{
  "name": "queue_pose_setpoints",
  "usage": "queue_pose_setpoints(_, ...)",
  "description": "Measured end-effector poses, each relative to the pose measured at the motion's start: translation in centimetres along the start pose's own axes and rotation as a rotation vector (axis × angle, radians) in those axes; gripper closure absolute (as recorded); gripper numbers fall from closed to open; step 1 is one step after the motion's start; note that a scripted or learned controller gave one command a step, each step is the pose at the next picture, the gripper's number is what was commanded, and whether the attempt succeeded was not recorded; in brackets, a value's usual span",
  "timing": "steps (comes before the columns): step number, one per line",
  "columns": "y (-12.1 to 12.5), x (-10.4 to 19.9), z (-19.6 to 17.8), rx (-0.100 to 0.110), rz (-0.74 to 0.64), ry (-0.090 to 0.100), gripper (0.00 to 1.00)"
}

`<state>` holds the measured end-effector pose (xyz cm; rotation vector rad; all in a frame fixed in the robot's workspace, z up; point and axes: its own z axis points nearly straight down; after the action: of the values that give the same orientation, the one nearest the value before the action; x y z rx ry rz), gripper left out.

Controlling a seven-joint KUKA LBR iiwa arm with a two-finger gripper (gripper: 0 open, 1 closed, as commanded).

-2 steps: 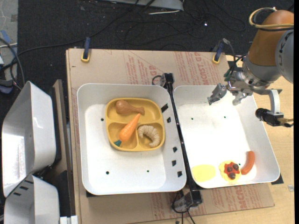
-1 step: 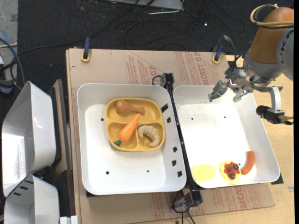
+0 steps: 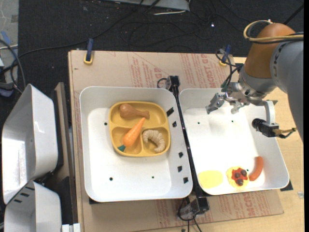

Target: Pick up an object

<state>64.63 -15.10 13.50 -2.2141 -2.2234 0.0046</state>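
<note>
Gripper (image 3: 223,107) hangs over the far end of the right bin (image 3: 227,144). It is open, with the two fingers (image 3: 213,106) spread apart and nothing between them. The bin floor right below it is bare.

Candidates in the right bin all sit along its near edge, well apart from the gripper:
- The sausage (image 3: 256,168) is by the near right corner. Its long axis runs roughly near-to-far, tilted a little to the right at the far end.
- The small round topped piece (image 3: 237,176) is just beside the sausage on its left, close but whether touching I can't tell.
- The flat yellow disc (image 3: 210,179) is left of that, near the bin's left wall.

So the targets lie toward the viewer from the gripper. The disc is almost straight down the view, the sausage down and to the right.

The left bin (image 3: 96,144) holds a yellow divided plate (image 3: 115,129) with a drumstick (image 3: 133,111), carrot (image 3: 134,132) and shrimp (image 3: 155,139), each in its own compartment. These lie to the gripper's left, across the bin walls.

Arm (image 3: 285,62) comes in from the right, with the orange band (image 3: 263,52) above the wrist and the wrist bent down over the bin's far right part.

Judgement: the sausage is the easiest grab, since it is raised and narrow, with the jaws closing across its short width. The disc looks too flat to pinch. The next move needs a travel toward the near edge, then a descent.
</note>
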Motion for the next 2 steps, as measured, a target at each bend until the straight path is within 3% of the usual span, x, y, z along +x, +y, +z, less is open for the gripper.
queue_pose_setpoints(1, 0.0, 0.1, 4.5, -0.003, 0.001, -0.001, 0.00)
queue_pose_setpoints(2, 0.1, 0.1, 3.2, -0.007, -0.001, -0.002, 1.00)
